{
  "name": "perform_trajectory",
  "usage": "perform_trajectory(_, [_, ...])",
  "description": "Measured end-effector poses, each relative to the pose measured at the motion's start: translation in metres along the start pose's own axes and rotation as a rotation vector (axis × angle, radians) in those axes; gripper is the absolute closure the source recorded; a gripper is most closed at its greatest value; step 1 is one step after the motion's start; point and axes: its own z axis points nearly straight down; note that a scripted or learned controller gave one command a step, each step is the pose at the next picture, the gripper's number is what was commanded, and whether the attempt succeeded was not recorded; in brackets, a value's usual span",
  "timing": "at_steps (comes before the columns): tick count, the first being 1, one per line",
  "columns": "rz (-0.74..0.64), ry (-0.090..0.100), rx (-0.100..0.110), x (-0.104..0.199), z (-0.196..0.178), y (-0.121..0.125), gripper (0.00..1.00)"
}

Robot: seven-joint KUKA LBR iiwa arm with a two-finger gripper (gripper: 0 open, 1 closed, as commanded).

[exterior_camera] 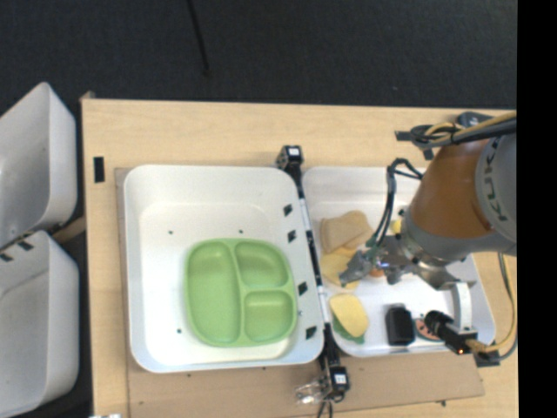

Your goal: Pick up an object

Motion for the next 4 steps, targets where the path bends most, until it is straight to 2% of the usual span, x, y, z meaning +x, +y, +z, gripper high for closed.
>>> perform_trajectory(1, [0.001, 0.0, 0.0, -0.001, 0.053, 0.0, 0.0])
perform_trajectory(2, [0.013, 0.0, -0.005, -0.002, 0.041, 0.001, 1.0])
perform_trajectory(4, [-0.004, -0.001, -0.01, 0.006, -0.05, 0.01, 1.0])
